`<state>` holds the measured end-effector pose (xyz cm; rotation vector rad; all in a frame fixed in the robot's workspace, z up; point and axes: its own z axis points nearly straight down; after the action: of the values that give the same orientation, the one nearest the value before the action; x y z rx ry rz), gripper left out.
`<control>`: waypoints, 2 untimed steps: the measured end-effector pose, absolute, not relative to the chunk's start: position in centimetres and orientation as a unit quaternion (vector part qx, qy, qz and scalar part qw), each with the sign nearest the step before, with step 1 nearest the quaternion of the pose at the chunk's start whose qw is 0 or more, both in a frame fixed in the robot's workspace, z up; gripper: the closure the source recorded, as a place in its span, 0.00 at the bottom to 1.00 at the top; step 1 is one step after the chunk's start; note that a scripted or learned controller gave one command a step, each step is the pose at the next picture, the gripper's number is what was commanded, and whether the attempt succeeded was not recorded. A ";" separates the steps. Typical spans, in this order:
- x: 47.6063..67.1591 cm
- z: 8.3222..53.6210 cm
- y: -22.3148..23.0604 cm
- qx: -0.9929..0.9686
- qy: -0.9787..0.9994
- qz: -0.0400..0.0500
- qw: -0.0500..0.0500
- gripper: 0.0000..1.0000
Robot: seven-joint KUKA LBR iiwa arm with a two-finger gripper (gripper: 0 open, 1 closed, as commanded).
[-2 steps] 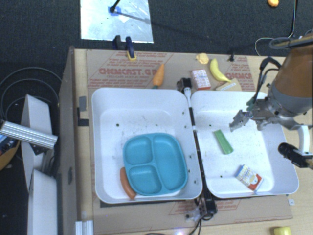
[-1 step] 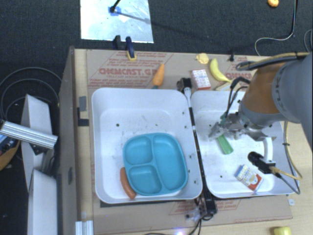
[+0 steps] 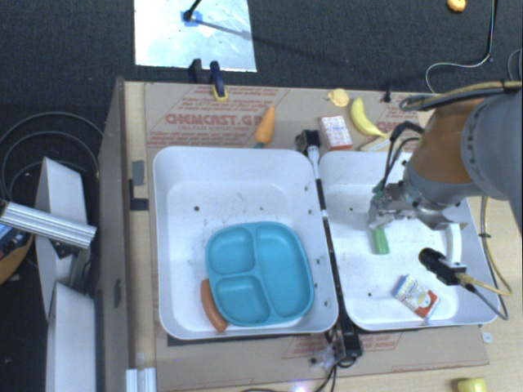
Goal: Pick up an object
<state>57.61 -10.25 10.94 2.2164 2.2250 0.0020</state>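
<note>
Two shallow white bins sit side by side on the worktop. The end effector [image 3: 381, 221] hangs low over the right bin [image 3: 359, 305], in its upper left part near the dividing wall. A small green piece [image 3: 380, 242] lies on the bin floor right at its tip. The view does not settle whether the two touch or whether the piece is gripped. How far the end effector is open cannot be told either.

A small white, blue and red packet [image 3: 415, 295] lies near the right bin's front edge, apart from the green piece. The left bin [image 3: 184, 186] holds a blue divided plate [image 3: 259, 273] with an orange sausage [image 3: 213, 305] against its lower left side.

Behind the bins, a carrot [image 3: 264, 126], a small box [image 3: 336, 132] and a banana [image 3: 364, 119] rest on the worktop.
</note>
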 end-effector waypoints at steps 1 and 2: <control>55.5 16.0 -13.2 0.708 0.706 0.001 0.002 1.00; 55.6 15.7 -13.0 0.707 0.707 0.000 0.001 0.00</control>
<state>55.59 -13.01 15.73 2.2191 2.2214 0.0015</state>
